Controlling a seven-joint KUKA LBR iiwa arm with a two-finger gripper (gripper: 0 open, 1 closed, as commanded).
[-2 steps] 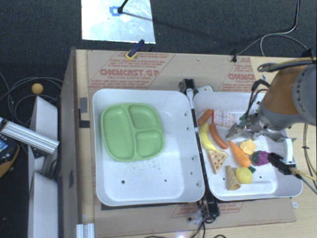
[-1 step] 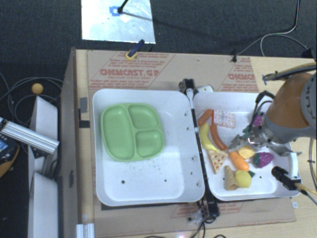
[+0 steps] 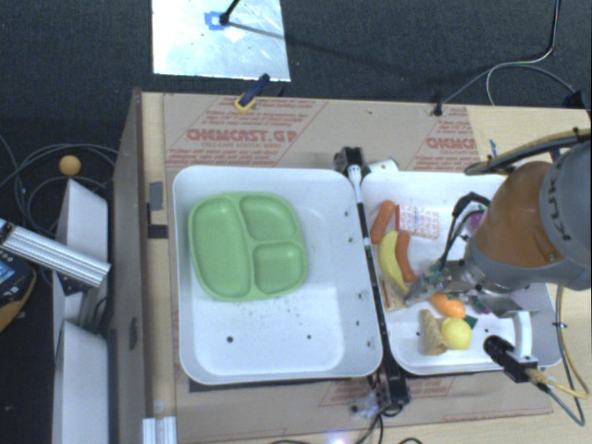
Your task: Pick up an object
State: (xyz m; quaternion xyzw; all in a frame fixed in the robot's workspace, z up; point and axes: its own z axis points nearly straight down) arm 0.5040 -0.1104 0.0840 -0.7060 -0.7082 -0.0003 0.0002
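Where the worktop carries two shallow white bins side by side, the grey arm with its orange band reaches in from the right edge over the right-hand white bin; its pincer hangs low among the toy foods there, and whether it is open or closed cannot be told, since the wrist covers it; nothing can be seen gripped. In that bin, near the divider, lie an orange sausage-shaped toy, a yellow plastic banana and a second orange-red piece just beside it; a white card with pink print lies toward the far edge; a small orange round toy sits just beside the pincer, with a yellow lemon-shaped toy and a tan bread-like piece toward the near edge. The left-hand white bin holds a pale green plastic tray with three compartments, toward its far left corner.
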